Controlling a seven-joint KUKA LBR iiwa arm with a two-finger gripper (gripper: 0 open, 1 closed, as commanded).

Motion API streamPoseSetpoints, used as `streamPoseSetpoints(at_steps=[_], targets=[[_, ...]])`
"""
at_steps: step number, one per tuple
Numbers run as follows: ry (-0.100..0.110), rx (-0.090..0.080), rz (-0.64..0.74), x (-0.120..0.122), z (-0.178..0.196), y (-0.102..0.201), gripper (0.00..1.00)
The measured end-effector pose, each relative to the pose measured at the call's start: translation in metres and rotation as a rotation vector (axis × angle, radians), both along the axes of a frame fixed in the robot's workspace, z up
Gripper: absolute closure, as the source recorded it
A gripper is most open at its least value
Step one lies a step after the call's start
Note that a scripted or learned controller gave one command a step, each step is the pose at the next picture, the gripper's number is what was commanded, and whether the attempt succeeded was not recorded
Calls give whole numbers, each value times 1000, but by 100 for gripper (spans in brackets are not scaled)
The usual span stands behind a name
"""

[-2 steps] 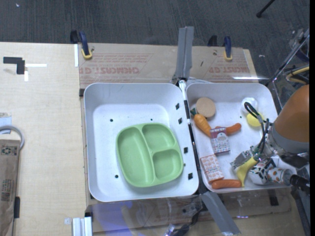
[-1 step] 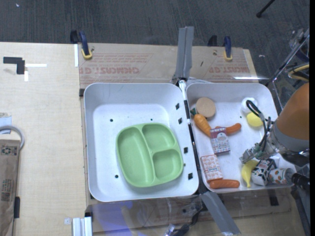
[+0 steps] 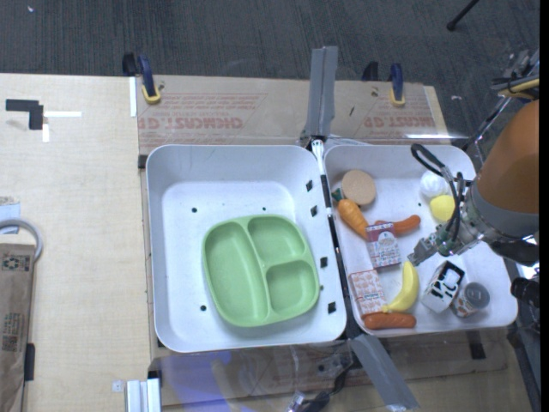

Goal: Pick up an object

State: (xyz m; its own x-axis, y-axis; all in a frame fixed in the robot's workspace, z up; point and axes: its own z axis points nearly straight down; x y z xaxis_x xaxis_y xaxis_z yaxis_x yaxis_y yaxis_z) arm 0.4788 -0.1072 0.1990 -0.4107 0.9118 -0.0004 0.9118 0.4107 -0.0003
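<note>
The gripper (image 3: 436, 245) hung low at the right of the frame over the right bin (image 3: 489, 320), just above a banana (image 3: 405, 288) and beside a milk carton (image 3: 444, 285); its finger state could not be told.

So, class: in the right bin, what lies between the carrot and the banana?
In the camera view, a small red-and-white carton lies between the carrot and the banana, with a sausage just above it.

The claw (image 3: 426, 251) hovers just above the banana (image 3: 405, 288) in the right bin (image 3: 390, 154).
</note>
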Motion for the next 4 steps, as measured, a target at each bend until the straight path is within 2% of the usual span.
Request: streamPoseSetpoints(at_steps=[1, 2, 3, 4], targets=[[0, -1, -254, 0, 5, 0, 100], [0, -1, -255, 0, 5, 0, 0], [0, -1, -255, 0, 5, 0, 0], [2, 1, -100, -2, -108, -20, 0]])
